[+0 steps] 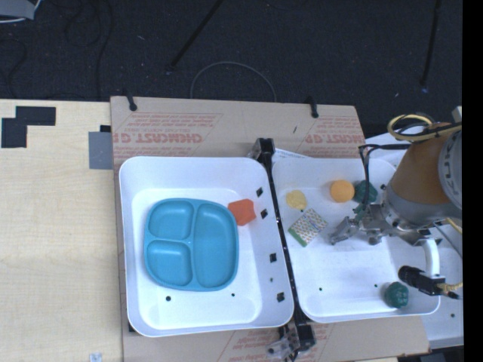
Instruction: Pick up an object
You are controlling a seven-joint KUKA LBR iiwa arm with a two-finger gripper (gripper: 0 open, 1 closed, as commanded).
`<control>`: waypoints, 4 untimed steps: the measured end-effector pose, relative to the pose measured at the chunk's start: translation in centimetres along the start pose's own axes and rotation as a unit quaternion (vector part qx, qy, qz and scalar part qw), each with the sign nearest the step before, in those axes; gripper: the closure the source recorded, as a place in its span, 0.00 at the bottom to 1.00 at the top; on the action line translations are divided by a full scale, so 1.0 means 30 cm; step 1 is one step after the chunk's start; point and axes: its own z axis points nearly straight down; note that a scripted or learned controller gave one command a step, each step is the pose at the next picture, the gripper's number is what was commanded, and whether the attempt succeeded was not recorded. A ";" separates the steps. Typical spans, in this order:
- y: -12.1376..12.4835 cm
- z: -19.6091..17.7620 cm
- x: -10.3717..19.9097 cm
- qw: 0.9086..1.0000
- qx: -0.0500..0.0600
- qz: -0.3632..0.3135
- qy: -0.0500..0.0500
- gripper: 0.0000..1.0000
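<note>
Camera view has me reaching in from the right, with my gripper (361,229) low over the right bin (339,308), fingers pointing left toward the middle of it. Honestly the metal bits blur together, so I can't tell how far open they are, and nothing is visibly sitting between them.

Closest candidate is the small flat packet (307,226) with a green-and-white checked face, tilted, lying just left of my fingertips with a bit of bare floor between us. Further up-left sits a pale yellow lump (296,199) near the divider (275,225) between the bins. An orange ball (342,191) is just above my gripper, and a dark green thing (367,191) is right beside it, partly tucked behind my wrist. Another dark green ball (395,295) sits down in the bottom right corner, well apart from the fingers.

Bottom half of the right bin is mostly open white floor. Over in the left bin (136,277) there's a blue divided plate (191,243) with an orange block (242,211) touching its upper right edge, close to the divider.
</note>
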 end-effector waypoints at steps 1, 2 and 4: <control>0.000 -0.038 -0.004 1.000 0.000 0.002 0.000 1.00; 0.020 -0.237 -0.025 1.000 -0.004 -0.002 -0.001 1.00; 0.026 -0.476 -0.015 1.000 -0.002 -0.002 -0.001 1.00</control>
